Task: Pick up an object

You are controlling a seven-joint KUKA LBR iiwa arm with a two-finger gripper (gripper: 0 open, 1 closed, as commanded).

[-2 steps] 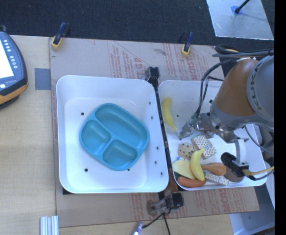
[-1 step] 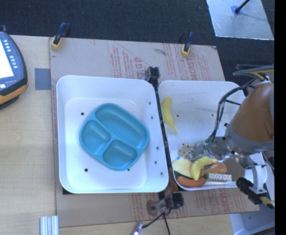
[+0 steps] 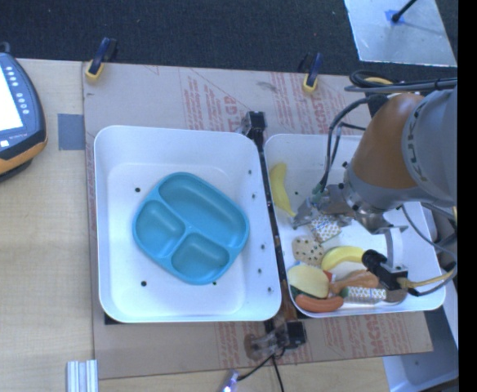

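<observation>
The arm (image 3: 402, 149) is reaching in from the right and is hanging over the right bin (image 3: 431, 300). Its gripper (image 3: 318, 211) is sitting low at the bin's left-centre; its state cannot be told from this view.

The right bin is holding the loose objects. A yellow banana (image 3: 280, 188) is lying along the left wall. A speckled piece (image 3: 326, 229) is lying just beside the gripper, on its near side. A spotted cracker (image 3: 306, 250) is resting nearer still. A second yellow piece (image 3: 342, 256) is lying to the right of the cracker. An apple slice (image 3: 308, 280) and a red sausage (image 3: 320, 304) are crowding the near wall.

The left bin (image 3: 112, 219) is holding a blue divided plate (image 3: 191, 228).
</observation>
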